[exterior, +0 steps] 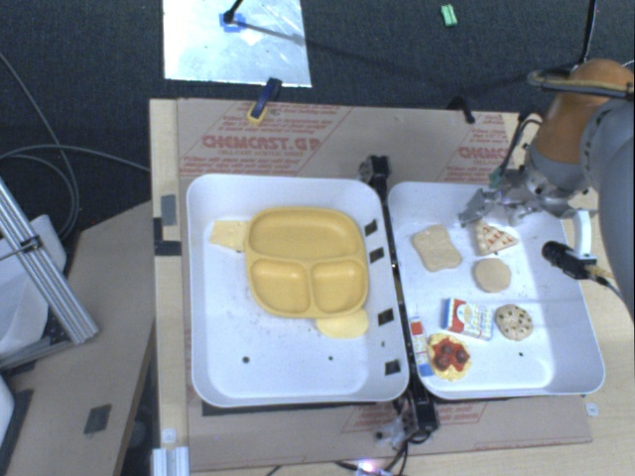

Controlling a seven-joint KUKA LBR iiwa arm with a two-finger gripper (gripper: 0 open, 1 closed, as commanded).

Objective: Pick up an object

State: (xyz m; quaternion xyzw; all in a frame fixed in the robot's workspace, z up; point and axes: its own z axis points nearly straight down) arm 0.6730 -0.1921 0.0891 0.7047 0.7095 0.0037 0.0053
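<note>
Although not possible to tell whether spread or pressed together, seems to place the gripper (496, 209) low over the 12 o'clock end of the right bin (585, 365), with nothing seen held in it. Just beside it, toward 6 o'clock, to find the nearest candidate: a toy pizza slice (494, 238), a flat triangle with red spots on a pale crust. Cannot tell whether touching it or a little apart. Probably best to take this one, since needing only a short move toward 6 o'clock and down. Hard to read its long axis; seems to run roughly from 9 to 3 o'clock, so better to close across the short way. Thin and flat, probably hard plastic, so likely to slip on the smooth white floor. Around it, other flat toy food: a beige bread slice (437, 248) at 9 o'clock of the pizza, a plain round biscuit (491, 276) at 6 o'clock, further on a chocolate chip cookie (513, 321) and a small printed carton (466, 317). Well apart, in the left bin (198, 296), a yellow divided plate (306, 261), glossy, with rounded corners.
</note>
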